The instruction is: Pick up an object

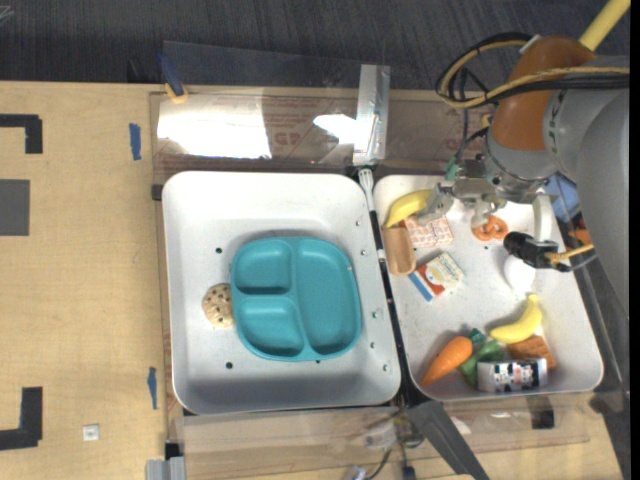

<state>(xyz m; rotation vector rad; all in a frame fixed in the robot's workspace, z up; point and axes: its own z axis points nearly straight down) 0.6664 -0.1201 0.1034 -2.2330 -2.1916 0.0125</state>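
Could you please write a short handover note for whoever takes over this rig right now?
Gripper: over the far end of the right bin, low among the items; I cannot tell its finger state, and nothing is visibly held.
Right bin contents: a banana and a pink-patterned packet just beside the gripper, an orange ring, a white carton, a second banana, a carrot and a can lying on its side.
Left bin: teal divided tray, cookie beside it.
Done: no pick confirmed. Left: grasp and lift one object.
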